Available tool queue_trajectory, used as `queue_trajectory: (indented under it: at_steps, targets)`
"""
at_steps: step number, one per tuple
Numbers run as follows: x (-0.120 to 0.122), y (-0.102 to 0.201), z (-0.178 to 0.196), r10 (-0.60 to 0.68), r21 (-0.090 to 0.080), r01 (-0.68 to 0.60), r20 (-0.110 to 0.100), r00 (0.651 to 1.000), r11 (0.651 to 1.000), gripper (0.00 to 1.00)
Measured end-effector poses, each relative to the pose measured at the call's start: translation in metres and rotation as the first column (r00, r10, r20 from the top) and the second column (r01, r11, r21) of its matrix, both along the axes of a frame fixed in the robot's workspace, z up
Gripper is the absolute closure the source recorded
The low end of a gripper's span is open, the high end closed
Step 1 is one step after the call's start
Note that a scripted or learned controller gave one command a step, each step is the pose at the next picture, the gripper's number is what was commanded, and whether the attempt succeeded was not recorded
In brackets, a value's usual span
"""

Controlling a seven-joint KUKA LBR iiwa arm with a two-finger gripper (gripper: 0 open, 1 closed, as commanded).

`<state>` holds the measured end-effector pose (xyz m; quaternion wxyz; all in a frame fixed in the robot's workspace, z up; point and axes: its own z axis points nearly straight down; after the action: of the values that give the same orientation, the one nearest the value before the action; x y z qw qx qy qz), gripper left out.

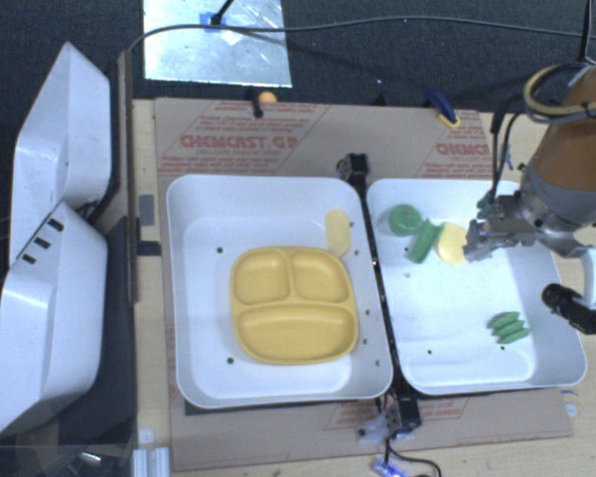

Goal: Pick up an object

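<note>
— Gripper point(474, 243) status, please; where do you find it?

— You find it over the right bin point(546, 366), at that bin's upper right, with the grey arm point(566, 157) reaching in from the right; its tip sits just beside the pale yellow piece point(451, 242), perhaps touching it; whether the fingers stand apart or together you cannot tell from this angle, and nothing is seen held between them.

— Objects in that bin?

— You have a round green piece point(404, 219) near the upper left corner; a long green piece point(422, 241) lies tilted between it and the pale yellow piece, close to both; a green pod-like piece point(509, 327) lies apart, toward the lower right.

— Left bin?

— You see a yellow divided tray point(294, 303) lying flat in the left bin point(194, 296); a pale yellow oval piece point(338, 233) lies just beyond the tray's upper right corner, near the wall between the bins.
</note>
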<state>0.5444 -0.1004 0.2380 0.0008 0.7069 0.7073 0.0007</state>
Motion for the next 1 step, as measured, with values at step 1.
queue_trajectory:
  at_steps: [1]
  targets:
    - [-0.0417, 0.0798, 0.0730, 0.007, 0.002, -0.007, 0.005, 1.000, 1.000, 1.00]
